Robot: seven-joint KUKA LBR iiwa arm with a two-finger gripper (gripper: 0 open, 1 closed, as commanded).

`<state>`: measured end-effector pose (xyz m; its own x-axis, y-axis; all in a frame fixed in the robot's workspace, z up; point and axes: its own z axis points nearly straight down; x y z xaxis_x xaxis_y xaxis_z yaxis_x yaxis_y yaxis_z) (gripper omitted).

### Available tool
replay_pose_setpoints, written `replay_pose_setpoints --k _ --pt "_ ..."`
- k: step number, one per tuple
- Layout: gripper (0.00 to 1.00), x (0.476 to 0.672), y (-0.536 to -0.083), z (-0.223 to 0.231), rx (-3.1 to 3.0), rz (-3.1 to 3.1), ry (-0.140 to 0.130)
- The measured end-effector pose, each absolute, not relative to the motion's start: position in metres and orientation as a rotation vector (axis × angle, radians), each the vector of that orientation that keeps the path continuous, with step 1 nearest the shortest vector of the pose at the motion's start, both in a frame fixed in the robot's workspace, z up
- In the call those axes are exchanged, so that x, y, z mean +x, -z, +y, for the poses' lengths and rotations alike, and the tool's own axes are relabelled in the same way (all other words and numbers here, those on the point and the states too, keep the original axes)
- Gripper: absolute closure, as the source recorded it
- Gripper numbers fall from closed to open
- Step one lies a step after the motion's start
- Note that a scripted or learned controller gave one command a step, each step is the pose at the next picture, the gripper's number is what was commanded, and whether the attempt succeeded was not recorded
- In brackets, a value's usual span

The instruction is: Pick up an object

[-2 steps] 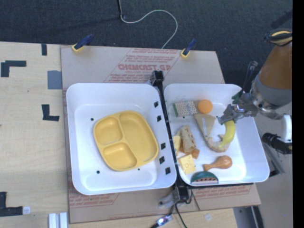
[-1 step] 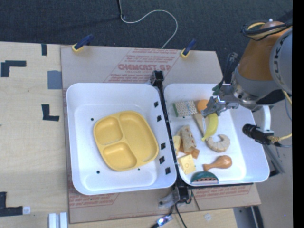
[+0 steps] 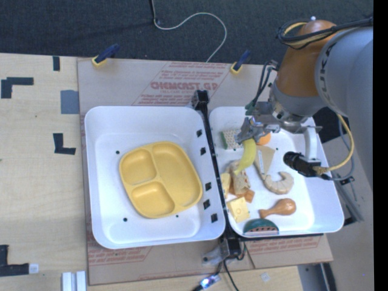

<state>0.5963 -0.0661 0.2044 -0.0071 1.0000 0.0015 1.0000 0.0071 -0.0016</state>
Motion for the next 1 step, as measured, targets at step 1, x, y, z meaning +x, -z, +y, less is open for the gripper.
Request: replay_pose_setpoints --k 1 --pt "1.0 0.6208 -0.2018 -0.0151 -2.212 -2.229 0.001"
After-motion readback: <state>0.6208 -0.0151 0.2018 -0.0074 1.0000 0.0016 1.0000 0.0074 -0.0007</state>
